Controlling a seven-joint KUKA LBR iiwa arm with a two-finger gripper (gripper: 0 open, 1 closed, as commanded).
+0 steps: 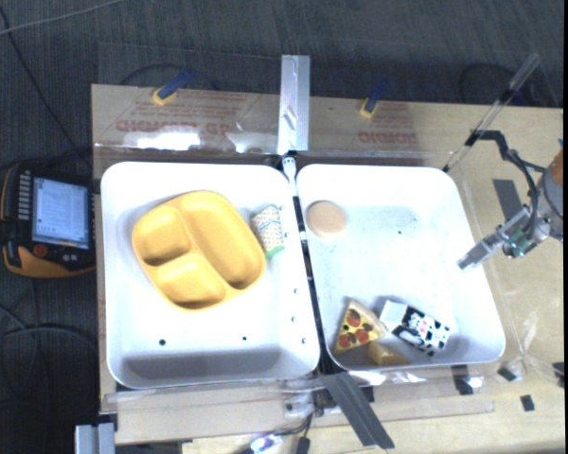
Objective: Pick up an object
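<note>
my gripper (475, 256): over right bin (454, 206) edge | fingers: cannot tell | pizza slice (358, 327) near front wall

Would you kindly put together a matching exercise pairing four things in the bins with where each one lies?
Things:
1. yellow divided tray
2. round tan disc
3. pizza slice toy
4. black-and-white spotted block

Places:
A. right bin, far left corner
B. right bin, near edge, just right of the divider
C. left bin, middle
D. right bin, near edge, right of the other toys

Pairs: 1-C, 2-A, 3-B, 4-D
</note>
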